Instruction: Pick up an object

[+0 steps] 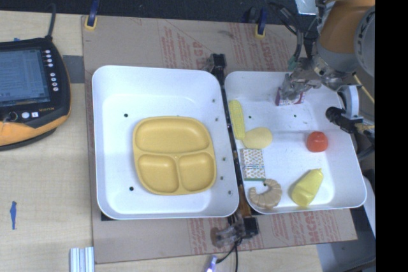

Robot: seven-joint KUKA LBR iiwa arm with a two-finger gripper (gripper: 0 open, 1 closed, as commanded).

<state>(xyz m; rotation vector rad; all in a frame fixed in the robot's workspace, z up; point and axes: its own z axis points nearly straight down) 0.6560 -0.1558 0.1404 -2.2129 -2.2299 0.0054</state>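
I've got the small round red ball sitting loose on the floor of the right white bin, with the yellow squeeze-bottle shape below it and the tan croissant-like pastry, the patterned little box, the pale yellow lump and the long yellow corn-like piece off to its left. My gripper is down at that bin's far side, well apart from the ball, and I cannot tell how wide the jaws stand or whether they have hold of anything. Over in the left white bin lies the yellow three-compartment plastic tray, and the orange-edged tablet pendant rests on the counter.

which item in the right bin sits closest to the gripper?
The red ball, alone below the gripper; the yellow pieces lie farther left or toward the front edge.
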